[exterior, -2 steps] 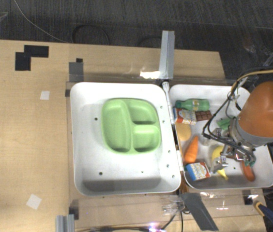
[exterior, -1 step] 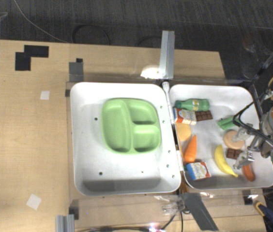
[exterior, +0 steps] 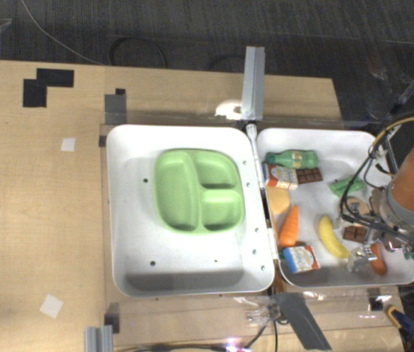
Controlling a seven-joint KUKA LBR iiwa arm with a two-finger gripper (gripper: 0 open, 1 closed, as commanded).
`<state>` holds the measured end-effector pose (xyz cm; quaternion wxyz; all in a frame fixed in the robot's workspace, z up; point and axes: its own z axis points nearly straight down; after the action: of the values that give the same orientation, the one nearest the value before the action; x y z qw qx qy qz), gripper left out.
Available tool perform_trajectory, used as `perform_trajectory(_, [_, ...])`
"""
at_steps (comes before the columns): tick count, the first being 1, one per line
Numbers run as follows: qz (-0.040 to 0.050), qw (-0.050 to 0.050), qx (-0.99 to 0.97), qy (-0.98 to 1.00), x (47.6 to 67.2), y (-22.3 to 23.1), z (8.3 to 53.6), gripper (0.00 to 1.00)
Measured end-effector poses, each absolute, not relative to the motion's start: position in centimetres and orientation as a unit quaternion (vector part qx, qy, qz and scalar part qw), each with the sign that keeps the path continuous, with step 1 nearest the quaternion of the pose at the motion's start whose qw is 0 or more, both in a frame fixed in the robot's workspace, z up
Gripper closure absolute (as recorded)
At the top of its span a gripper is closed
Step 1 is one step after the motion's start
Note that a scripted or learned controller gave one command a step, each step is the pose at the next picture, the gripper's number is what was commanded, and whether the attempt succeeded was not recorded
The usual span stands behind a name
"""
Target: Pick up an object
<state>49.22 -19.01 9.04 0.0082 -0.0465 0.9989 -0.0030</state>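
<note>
Banana (exterior: 332, 237), yellow and gently curved, lay in the right bin (exterior: 317, 136) toward its near side, just left of the pincer (exterior: 365, 255). It looked light, smooth and likely slippery plastic; gripping across its middle seemed best. Whether the pincer was spread or pinching could not be told.

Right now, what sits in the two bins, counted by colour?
Green: 3, the divided plate, the bottle and a small piece
Orange: 1, the carrot
Yellow: 1, the banana
Brown: 1, the chocolate bar
Blue and white: 1, the carton
Total: 7 clearly told; those near the gripper are unclear.
</note>
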Motion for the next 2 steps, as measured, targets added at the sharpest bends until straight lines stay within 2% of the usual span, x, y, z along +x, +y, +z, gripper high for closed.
perform_trajectory(1, [-0.0032, 0.011, -0.118, 0.993, 50.0, -12.5, 9.1, 0.0])
perform_trajectory(2, [-0.0021, 0.007, -0.106, 0.994, 59.2, -17.7, 11.0, 0.0])
